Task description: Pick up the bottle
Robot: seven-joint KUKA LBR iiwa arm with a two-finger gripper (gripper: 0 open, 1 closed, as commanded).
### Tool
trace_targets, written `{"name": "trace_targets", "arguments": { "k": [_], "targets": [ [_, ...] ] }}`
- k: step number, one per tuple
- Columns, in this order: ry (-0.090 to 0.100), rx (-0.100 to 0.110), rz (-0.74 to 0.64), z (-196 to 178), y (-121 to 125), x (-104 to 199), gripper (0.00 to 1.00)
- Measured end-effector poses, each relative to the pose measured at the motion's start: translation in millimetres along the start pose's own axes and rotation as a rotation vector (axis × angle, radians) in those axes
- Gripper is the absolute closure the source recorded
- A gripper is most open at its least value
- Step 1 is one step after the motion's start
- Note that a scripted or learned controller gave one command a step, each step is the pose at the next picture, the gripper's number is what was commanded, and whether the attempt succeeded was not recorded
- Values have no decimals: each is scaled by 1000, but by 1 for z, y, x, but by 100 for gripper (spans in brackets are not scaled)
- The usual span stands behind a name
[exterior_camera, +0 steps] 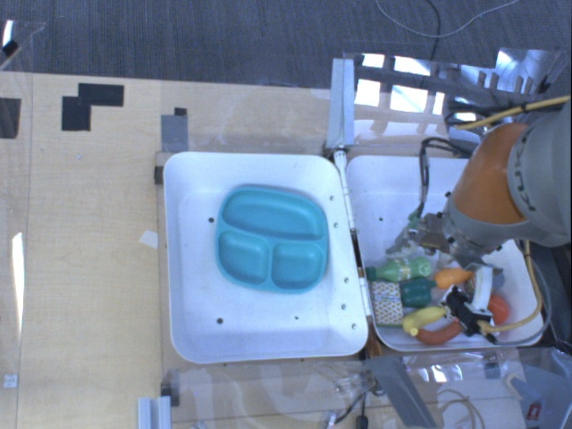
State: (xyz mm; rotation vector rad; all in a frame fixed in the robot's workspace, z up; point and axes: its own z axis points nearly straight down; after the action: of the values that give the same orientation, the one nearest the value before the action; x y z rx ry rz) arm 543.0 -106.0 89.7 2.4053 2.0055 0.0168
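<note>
The pick looks barely begun: the pale green plastic bottle point(404, 267) lies on its side among toy food in the right white bin point(380, 186), the grey arm's gripper point(435, 236) low just beside it, its grip impossible to judge.

My arm point(500, 186) is reaching over the right bin point(384, 186), where the bottle point(402, 268) is lying; a tray point(271, 238) is sitting in the left bin point(192, 266).
</note>
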Motion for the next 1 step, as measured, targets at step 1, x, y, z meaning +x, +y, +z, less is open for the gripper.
{"name": "trace_targets", "arguments": {
  "k": [1],
  "targets": [
    [-1, -5, 17, -1, -28, 0, 0]
  ]
}}
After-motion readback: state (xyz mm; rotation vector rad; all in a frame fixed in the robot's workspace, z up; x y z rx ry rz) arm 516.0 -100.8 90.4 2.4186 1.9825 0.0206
